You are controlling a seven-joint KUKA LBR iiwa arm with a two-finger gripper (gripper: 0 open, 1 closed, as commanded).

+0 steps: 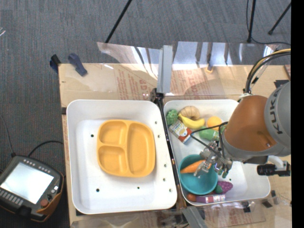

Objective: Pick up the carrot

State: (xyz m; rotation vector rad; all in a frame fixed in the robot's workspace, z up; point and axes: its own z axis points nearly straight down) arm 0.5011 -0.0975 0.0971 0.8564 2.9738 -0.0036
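Carrot (192, 167): it lies in the teal bowl (197, 183), across the upper left rim, in the right bin (254, 190). It looks tilted, one end toward the bowl's left edge.
Gripper (207, 167): it hangs just over the bowl, near the carrot's right end. I cannot tell how wide it stands; the metal parts blur together.
Contact: I cannot tell if it touches the carrot or is only above it.
Risk, slip: the carrot is smooth and tapered, and a grip near its end may let it pivot and fall back in the bowl.
Risk, bowl: the rim is very near, so a finger may land on the rim and tip or drag the bowl.
Risk, neighbours: the banana (192, 122) and the purple item (223, 187) are near, but probably not in the way.
Left bin (80, 127): it holds a yellow tray (126, 147), well apart.
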